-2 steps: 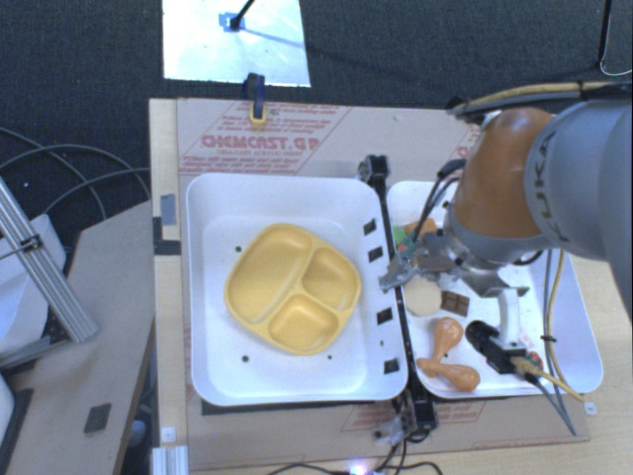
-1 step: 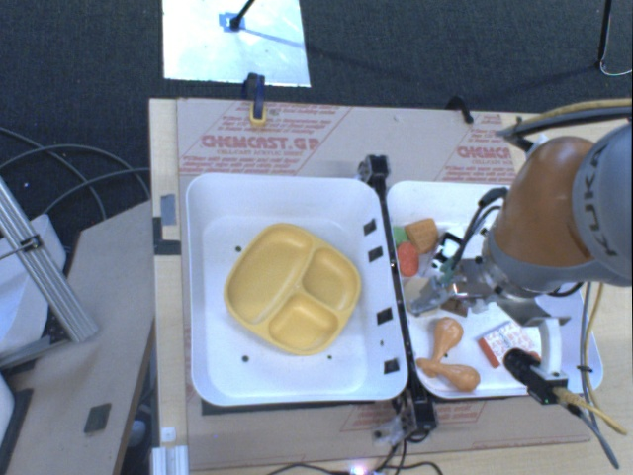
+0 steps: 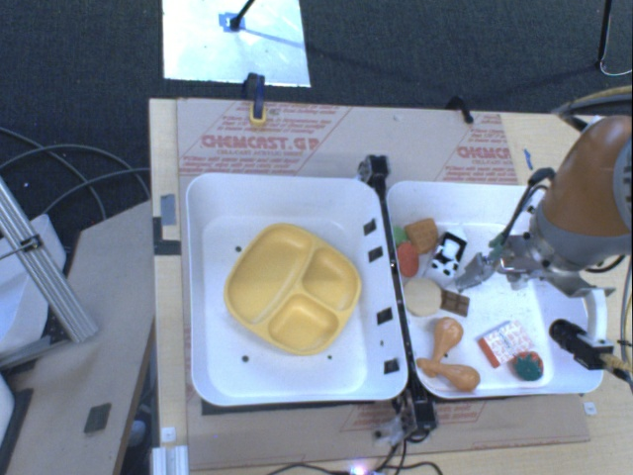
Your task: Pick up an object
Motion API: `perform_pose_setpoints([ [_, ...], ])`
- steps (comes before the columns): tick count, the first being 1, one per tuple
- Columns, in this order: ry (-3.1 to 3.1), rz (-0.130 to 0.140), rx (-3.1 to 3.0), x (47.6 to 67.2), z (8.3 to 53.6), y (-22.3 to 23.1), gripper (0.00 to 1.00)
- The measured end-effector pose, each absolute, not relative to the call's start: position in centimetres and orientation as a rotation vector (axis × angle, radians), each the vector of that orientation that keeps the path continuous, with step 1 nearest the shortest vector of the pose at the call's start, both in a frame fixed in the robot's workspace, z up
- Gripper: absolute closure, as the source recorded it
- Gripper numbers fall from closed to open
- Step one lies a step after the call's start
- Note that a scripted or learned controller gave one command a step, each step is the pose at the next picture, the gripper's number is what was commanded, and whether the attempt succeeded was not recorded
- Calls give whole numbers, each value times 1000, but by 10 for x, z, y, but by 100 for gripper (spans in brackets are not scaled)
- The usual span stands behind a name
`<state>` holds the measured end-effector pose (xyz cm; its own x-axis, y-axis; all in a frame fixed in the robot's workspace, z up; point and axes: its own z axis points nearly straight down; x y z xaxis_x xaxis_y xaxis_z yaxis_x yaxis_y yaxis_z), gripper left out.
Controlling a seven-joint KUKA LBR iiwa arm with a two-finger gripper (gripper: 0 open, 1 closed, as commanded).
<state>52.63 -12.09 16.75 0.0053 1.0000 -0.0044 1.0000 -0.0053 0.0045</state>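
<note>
Left bin [image 3: 213, 295]: we list one yellow divided plate [image 3: 292, 287]. Right bin [image 3: 554, 379]: gripper [image 3: 477, 270] above small toys, beside a black-and-white die [image 3: 448, 255]; whether its fingers are spread, we cannot tell.

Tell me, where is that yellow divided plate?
The yellow divided plate lies in the middle of the left bin, well apart from the toys in the right bin.

floor: dark carpet [image 3: 79, 57] | bench: printed cardboard sheet [image 3: 326, 137] | metal plate [image 3: 235, 26] on floor | cables [image 3: 59, 181] left
</note>
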Motion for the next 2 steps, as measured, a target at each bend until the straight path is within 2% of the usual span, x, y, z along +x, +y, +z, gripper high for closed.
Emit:
perform_pose_setpoints([
  [1, 2227, -3, 2225, 484, 100, -81, 0],
  [2, 2219, 5, 2220, 488, 114, -84, 100],
])
